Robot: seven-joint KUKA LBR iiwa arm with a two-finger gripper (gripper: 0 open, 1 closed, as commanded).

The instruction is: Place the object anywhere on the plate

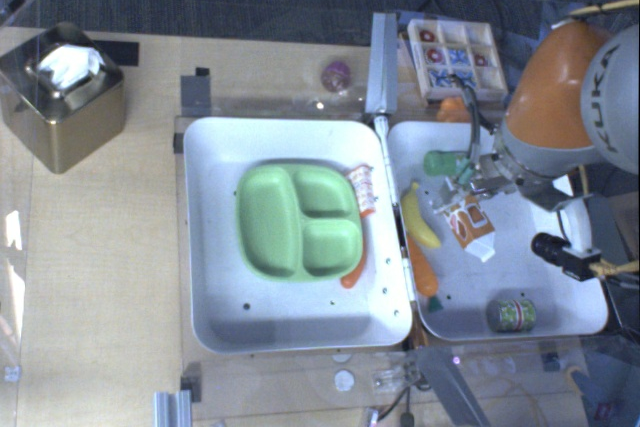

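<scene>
Wooden bench [100,245] bearing 2 shallow white bins side by side; left bin [215,305] holds a green 3-compartment plate [300,220], with a small red-and-white packet [362,187] lying on the plate's right rim and an orange-red piece [351,275] just beside its lower right corner. Right bin [560,310] holds a banana [421,219], a carrot [423,272], an orange-and-white carton [470,225], a green item [440,161] and a can [512,315]. Gripper [468,177] sits low over the right bin, just above the carton and right of the banana; whether it is parted, clenched or grasping cannot be told. Arm enters from the right, orange band uppermost, wrist angled down and leftward. Carton's long axis runs upper left to lower right.
</scene>
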